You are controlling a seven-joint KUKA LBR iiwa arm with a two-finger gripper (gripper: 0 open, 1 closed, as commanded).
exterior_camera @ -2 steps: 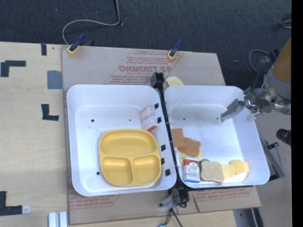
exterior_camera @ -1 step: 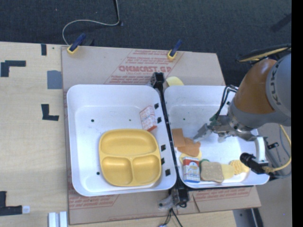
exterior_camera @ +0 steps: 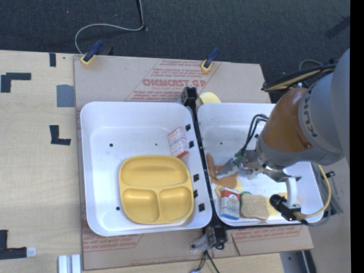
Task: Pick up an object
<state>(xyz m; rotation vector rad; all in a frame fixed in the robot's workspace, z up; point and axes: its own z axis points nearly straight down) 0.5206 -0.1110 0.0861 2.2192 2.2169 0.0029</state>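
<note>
The right bin (exterior_camera: 227, 124) holds several small items along its near left side. An orange-brown strip (exterior_camera: 211, 166) lies by the divider, with a flat brown piece (exterior_camera: 228, 181) just beside it. Nearer the front sit a small white, red and blue carton (exterior_camera: 229, 204) and a tan slice like bread (exterior_camera: 254, 206). My gripper (exterior_camera: 227, 166) hangs low over the brown pieces, pointing left, with the grey and orange arm (exterior_camera: 290, 132) behind it. Whether it touches them is hidden by the wrist.
In the left bin (exterior_camera: 99, 152) lie a yellow divided plate (exterior_camera: 156, 188) and a small red and white packet (exterior_camera: 178, 141) near the divider. A yellow object (exterior_camera: 210, 98) rests outside the bins at the back. Cables hang at the arm's right.
</note>
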